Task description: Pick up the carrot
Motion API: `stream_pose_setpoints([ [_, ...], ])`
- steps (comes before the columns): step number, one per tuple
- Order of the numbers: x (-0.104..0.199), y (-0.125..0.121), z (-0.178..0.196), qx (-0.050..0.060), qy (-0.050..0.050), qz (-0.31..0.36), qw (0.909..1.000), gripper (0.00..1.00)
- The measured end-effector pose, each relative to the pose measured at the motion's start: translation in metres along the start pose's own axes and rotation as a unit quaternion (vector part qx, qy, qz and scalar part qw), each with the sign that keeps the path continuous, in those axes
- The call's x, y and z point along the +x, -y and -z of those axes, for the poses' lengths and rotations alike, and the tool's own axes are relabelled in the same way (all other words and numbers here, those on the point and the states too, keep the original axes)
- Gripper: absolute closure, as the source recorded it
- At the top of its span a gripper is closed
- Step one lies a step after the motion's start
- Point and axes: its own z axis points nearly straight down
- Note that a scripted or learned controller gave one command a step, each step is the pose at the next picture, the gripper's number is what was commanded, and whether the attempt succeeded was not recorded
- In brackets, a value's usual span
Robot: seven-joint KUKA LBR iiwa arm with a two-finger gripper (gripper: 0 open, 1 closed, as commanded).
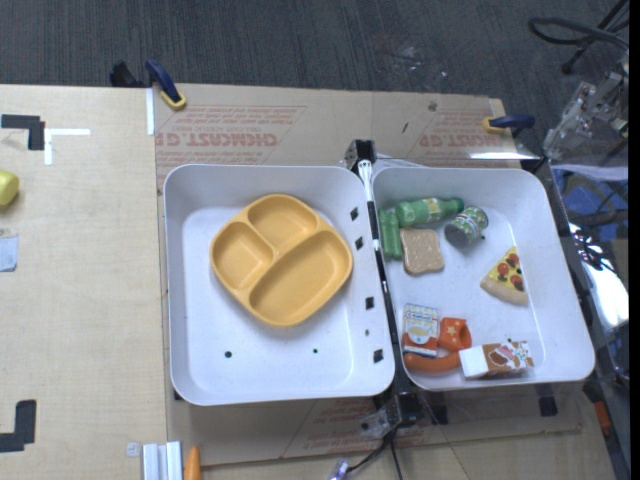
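The carrot [454,333] is a short orange piece in the right bin [545,208], near that bin's front edge. It lies between a small white carton [421,323] on its left and a red-brown sausage [428,362] just in front of it. It touches or nearly touches both. Nothing covers the carrot.
The right bin also holds a green bottle [425,211], a bread slice [422,251], a small can [466,225], a pizza slice [507,276] and a printed box [497,359]. A yellow divided plate [282,258] lies in the left bin [190,348]. Cables and metal gear [590,108] stand at the far right.
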Motion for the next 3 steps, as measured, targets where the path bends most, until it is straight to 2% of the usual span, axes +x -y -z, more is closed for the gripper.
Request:
stream_pose_setpoints([
  [1, 0.0, 0.0, 0.0, 0.0, 0.0, 0.0, 1.0, 0.0],
  [2, 0.045, -0.001, -0.154, 0.0, 0.0, -0.038, 0.9993, 0.0],
  [3, 0.103, -0.046, -0.246, -0.001, 0.0, 0.012, 0.9999, 0.0],
])
